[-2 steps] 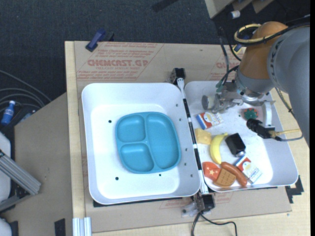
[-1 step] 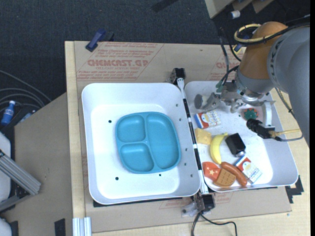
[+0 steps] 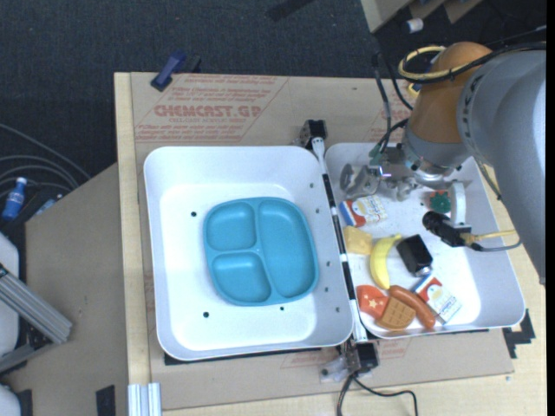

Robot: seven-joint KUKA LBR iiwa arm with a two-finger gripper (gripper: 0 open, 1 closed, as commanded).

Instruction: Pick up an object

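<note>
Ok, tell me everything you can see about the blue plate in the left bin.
The plate is light blue, looks like smooth plastic, and has a rounded rectangular shape with three sections: two smaller ones on one side, one long one on the other. It lies flat and right side up, slightly rotated, near the middle of the left bin. It touches only the bin floor, and its sections hold nothing.

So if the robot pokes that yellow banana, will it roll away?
Probably not far. The banana is curved, so it would likely rock or spin rather than roll. It looks like smooth toy plastic, so maybe light and a bit slippery. Neighbours crowd it in the right bin, which should stop it sliding much.
</note>
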